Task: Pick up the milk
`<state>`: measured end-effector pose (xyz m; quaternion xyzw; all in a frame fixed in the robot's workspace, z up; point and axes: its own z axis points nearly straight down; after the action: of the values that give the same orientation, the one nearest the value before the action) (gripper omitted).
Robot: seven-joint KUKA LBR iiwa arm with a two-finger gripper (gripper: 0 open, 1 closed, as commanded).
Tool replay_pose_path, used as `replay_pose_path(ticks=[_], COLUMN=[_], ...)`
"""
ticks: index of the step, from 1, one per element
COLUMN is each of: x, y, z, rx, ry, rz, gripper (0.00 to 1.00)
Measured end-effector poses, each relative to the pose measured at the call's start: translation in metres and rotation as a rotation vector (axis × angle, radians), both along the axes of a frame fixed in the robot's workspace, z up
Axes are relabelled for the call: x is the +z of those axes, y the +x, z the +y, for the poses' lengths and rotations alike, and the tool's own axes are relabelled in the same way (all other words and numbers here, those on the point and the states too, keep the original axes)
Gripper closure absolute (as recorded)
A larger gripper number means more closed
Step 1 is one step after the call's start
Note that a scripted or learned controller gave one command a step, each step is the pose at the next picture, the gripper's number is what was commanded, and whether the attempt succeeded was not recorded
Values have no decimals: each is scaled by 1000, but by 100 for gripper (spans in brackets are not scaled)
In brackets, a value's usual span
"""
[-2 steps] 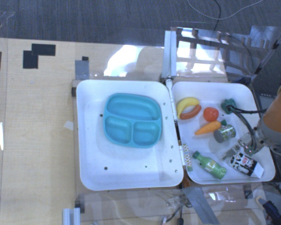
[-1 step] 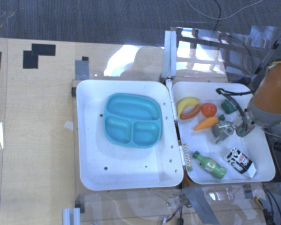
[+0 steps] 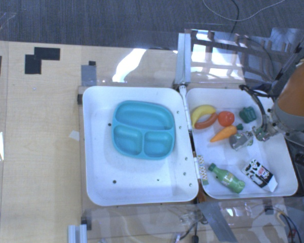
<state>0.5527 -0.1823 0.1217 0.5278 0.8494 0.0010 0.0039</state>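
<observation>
The gripper (image 3: 241,139) hangs low in the right bin (image 3: 289,186), a shiny grey metal shape just below the right end of the carrot (image 3: 223,133). Its outline is blurred by glare, and I cannot tell whether it is released or clenched; nothing can be made out in its grasp. Behind it the arm (image 3: 296,97) enters from the right, its orange band cut off by the frame edge.

The milk (image 3: 259,174), a small carton with black and white cow patches and a red spot, lies tilted near the bin's lower right corner, apart from the gripper. To its left a green bottle (image 3: 227,178) lies on its side. Farther up sit a tomato (image 3: 225,118), a banana (image 3: 202,112) with a sausage (image 3: 206,122) against it, and a dark green item (image 3: 248,114) too small to identify.

The left bin (image 3: 96,146) holds a blue divided plate (image 3: 143,129).
</observation>
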Motion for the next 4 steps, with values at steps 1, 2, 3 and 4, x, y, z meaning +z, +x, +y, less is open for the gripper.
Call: replay_pose_path(ticks=[1, 2, 3, 4], x=[-32, 14, -32, 65], y=[-45, -16, 23, -41], z=[-24, 24, 54, 46], rx=[42, 68, 82, -111], ry=[-1, 0, -1, 1], rz=[-4, -1, -6, 0], gripper=[0, 0, 0, 0])
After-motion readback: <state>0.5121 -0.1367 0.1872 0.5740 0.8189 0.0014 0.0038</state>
